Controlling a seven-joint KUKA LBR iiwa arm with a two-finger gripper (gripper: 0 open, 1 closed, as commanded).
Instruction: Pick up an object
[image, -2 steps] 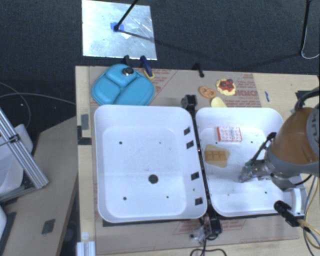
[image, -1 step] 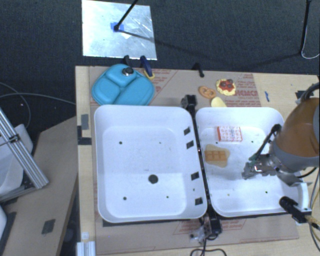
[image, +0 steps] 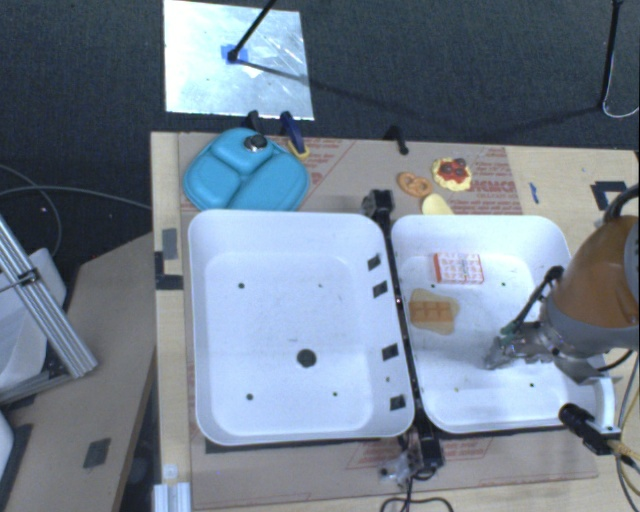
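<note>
The arm reaches in from the right, its gripper (image: 505, 352) low over the floor of the right bin (image: 480, 415). Whether its fingers are released or clenched cannot be told — they are too small and blurred. Two things lie in that bin, both apart from the gripper: a tan waffle-like block (image: 434, 312) near the divider, and a red-and-white card (image: 458, 267) just behind it. The left bin (image: 230, 300) sits alongside.

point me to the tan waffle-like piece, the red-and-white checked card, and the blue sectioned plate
tan waffle-like piece (image: 434, 312), camera view, centre of its top face
red-and-white checked card (image: 458, 268), camera view, middle of the printed face
blue sectioned plate (image: 246, 174), camera view, the divider between its compartments
</note>
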